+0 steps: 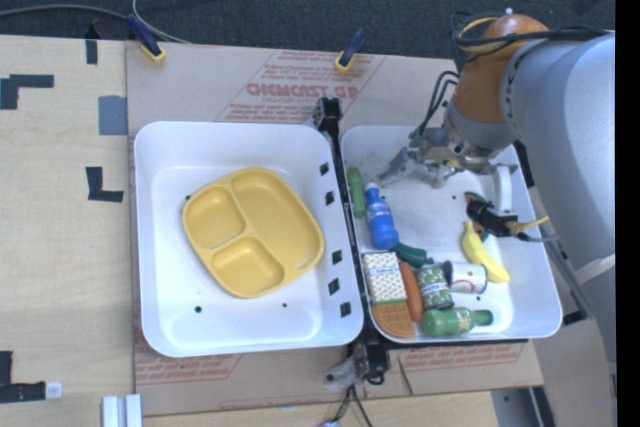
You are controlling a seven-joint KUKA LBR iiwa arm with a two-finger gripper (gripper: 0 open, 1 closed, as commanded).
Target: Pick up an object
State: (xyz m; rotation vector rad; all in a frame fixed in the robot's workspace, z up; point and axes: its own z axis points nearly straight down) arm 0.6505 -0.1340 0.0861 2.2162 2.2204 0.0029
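My gripper point(415, 173) hangs over the back of the right bin point(530, 315), its fingers spread open with nothing between them. A blue bottle point(381, 220) lies just in front of it and to the left, beside a thin green object point(355, 192) along the bin's left wall. A yellow banana point(483, 253) lies toward the right side. Crowded in the front of the bin are a small printed box point(382, 277), an orange carrot point(410, 285), a green can point(433, 285) and a green bottle point(455, 320).
The left bin point(160, 315) holds a yellow divided plate point(253, 230). A white small can point(467, 277) and a teal piece point(411, 253) lie among the front items. The grey arm point(570, 115) covers the right bin's right side.
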